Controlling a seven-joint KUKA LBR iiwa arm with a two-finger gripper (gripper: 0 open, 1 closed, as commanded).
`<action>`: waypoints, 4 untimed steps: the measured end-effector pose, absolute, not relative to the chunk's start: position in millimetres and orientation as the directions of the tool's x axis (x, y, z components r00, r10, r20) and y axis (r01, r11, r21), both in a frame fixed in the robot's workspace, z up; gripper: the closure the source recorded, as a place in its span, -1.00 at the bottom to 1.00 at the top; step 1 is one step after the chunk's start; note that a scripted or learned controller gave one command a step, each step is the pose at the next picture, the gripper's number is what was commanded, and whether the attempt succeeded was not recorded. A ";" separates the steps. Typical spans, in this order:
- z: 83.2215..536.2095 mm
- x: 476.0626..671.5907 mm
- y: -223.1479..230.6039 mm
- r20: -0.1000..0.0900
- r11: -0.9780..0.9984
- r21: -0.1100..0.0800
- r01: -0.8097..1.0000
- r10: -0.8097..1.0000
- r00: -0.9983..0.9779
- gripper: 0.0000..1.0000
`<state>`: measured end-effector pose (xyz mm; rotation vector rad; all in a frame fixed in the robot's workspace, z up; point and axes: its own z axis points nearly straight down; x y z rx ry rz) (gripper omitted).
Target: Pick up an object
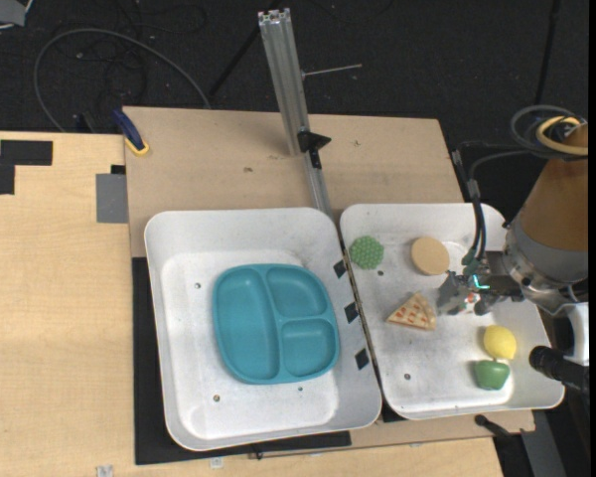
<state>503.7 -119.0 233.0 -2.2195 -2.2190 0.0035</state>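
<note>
- Gripper (461, 296) hangs low over the right bin (447, 394), just to the right of the pizza slice (411, 313); whether it is apart or together cannot be told from this slanted view, and nothing can be seen held in it.
- Nearest thing to it, and so the likely target, is the pizza slice, lying flat on the bin floor near the middle of the right bin, its point turned toward the dividing wall.
- Judged by its look, the slice is a light, stiff toy piece; being thin and flat, it offers little height to grasp, so a hold across its two slanting sides near the wider crust end seems best, and it may slide on the smooth white floor.
- Around it lie a round tan disc (429, 255) behind, a green bumpy ball (367, 252) toward the far left corner, and a yellow lemon (499, 342) with a green fruit (491, 374) just beside it, toward the near right corner.
- Bare floor surrounds the slice on every side, so a straight descent should meet no neighbour; the lemon and disc are near but apart from it.
- Left bin (179, 266) holds a teal divided tray (275, 322), well apart from the work.
- An upright metal post (286, 82) stands behind the bins, clear of the arm's reach from the right.
</note>
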 end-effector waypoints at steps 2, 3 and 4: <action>177.1 493.5 -118.1 0.002 -0.001 -0.009 1.000 1.000 0.001 -1.00; 131.9 486.5 -117.7 0.003 -0.001 -0.009 1.000 1.000 0.001 -1.00; 93.2 488.3 -118.7 0.004 -0.001 -0.001 1.000 1.000 0.001 -1.00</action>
